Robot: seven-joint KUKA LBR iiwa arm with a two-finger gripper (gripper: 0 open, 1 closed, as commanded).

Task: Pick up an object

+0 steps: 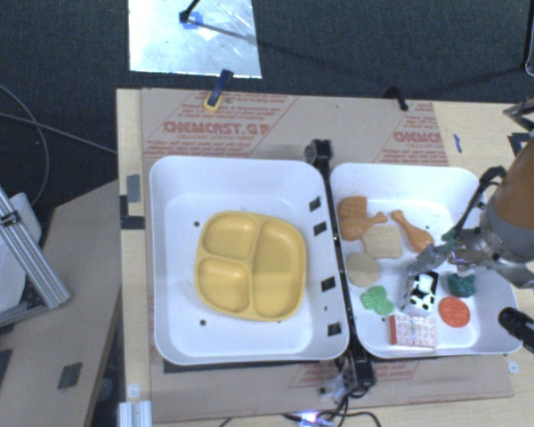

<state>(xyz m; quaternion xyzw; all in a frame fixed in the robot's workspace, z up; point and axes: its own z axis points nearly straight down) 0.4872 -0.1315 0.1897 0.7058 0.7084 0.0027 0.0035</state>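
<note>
The right bin (454, 183) holds several small toy foods. There are orange-brown chicken pieces (354, 212), a drumstick (416, 233), a beige slice (384, 242), a pale round piece (364, 269) and a green leafy piece (376, 302). Nearer the front lie a black-and-white toy (420, 294), a teal piece (464, 284), a red-orange disc (454, 313) and a red-and-white packet (414, 331). My gripper (430, 261) reaches in from the right, low over the bin, just above the black-and-white toy and beside the teal piece. Nothing visibly hangs from it.
The left bin (173, 185) holds a yellow divided plate (251, 263). A black divider (331, 238) with clips runs between the two bins. The grey and orange arm (525, 212) covers the right bin's right edge. Cardboard (276, 123) lies under the bins.
</note>
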